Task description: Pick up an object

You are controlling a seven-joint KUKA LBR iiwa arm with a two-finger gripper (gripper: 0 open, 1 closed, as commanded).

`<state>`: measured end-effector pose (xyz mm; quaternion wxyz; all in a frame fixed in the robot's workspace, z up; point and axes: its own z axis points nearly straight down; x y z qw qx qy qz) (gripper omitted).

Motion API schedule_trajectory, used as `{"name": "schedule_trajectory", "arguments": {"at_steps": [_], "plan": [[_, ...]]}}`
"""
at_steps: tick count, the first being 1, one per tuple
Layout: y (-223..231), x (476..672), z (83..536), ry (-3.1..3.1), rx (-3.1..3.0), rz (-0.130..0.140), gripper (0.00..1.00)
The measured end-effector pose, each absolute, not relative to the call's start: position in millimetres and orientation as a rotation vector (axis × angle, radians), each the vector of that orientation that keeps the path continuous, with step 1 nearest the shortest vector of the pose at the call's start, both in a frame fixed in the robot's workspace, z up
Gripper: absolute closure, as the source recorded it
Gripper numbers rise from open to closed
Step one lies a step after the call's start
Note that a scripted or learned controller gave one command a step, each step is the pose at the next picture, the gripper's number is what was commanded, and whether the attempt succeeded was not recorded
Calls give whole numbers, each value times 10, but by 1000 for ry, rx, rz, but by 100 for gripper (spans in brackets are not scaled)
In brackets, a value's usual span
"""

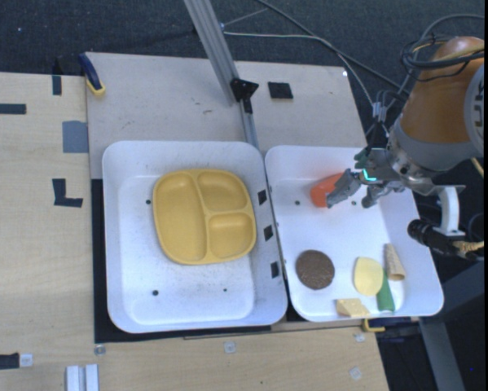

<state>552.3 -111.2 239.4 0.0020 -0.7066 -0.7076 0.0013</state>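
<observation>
Two shallow white bins are seen side by side on the bench, and the grey arm with its orange band [443,96] is reached in from the right, over the right-hand white bin [292,163]. The two-finger gripper [354,190] is held low at the upper middle of that bin, its dark fingers [341,188] spread apart, one angled towards a small orange-red rounded object [323,190]. That object is lying on the bin floor just beside the nearer finger, perhaps touched by it; contact cannot be judged from this slant, and nothing is seen pinched between the fingers. Lower in the same bin, a round brown disc [315,269] is set near the middle, with a pale yellow rounded piece [367,274] to its right. A green stick-shaped item [385,293] and a tan cone-like piece [393,262] are found next to that yellow piece, and a small tan block [351,306] is placed at the bottom rim. In the left-hand white bin [129,251], a yellow plastic tray with three compartments [204,215] is laid flat, well apart from the gripper.
</observation>
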Motion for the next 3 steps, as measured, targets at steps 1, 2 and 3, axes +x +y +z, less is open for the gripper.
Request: {"name": "schedule_trajectory", "arguments": {"at_steps": [1,2,3], "plan": [[-1113,5530,2405,-2222,-2218,1,0],[-1147,5545,1770,-2218,-2218,8,0],[-1196,5601,1180,-2218,-2217,8,0]]}}
